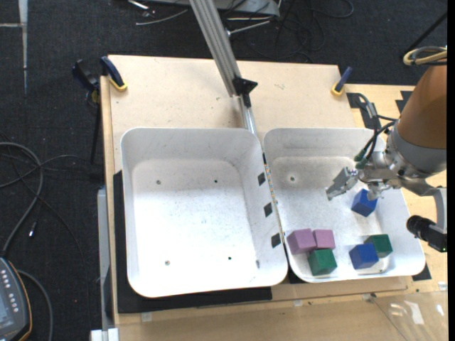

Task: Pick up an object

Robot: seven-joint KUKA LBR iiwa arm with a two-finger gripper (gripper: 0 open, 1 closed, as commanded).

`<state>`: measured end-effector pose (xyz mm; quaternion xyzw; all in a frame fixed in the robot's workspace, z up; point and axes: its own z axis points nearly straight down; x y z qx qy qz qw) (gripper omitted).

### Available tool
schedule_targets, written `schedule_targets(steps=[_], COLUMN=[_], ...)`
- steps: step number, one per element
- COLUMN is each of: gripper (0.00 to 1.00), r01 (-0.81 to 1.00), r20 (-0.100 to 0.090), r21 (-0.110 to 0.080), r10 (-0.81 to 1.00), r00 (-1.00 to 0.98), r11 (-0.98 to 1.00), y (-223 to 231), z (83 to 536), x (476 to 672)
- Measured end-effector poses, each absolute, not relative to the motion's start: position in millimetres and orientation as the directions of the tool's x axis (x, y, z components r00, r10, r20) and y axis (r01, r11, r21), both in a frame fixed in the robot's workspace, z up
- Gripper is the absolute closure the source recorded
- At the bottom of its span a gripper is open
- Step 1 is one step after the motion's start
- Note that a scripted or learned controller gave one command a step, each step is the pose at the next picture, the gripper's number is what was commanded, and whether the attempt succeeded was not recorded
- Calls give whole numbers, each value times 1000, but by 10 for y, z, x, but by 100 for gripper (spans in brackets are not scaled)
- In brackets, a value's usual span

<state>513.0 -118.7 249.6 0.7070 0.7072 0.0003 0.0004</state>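
White left bin (pixel 142 155) bare; all blocks in right bin (pixel 306 144). Purple pair (pixel 311 239), green cube (pixel 323 261), then blue cube (pixel 364 204) just below pincer (pixel 355 183). Blue cube nearest target: centre over it, descend straight, avoid bin wall. Pincer state: cannot tell. Arm (pixel 426 126) enters from right, wrist bent down over right bin.

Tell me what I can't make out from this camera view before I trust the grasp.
- Gripper: too small and blurred to read its state or whether it touches the blue block beside it.
- Arm: cut off by the right edge.
- Green block near the right bin's front rim: partly hidden behind another blue block.
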Motion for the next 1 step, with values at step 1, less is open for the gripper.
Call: schedule_targets(steps=[1], gripper=[0], r01=[1000], r20=[-4], r21=[5], r10=[1000], r00=[4], r11=[-4], y=[-1641], z=[2871], x=[5124])
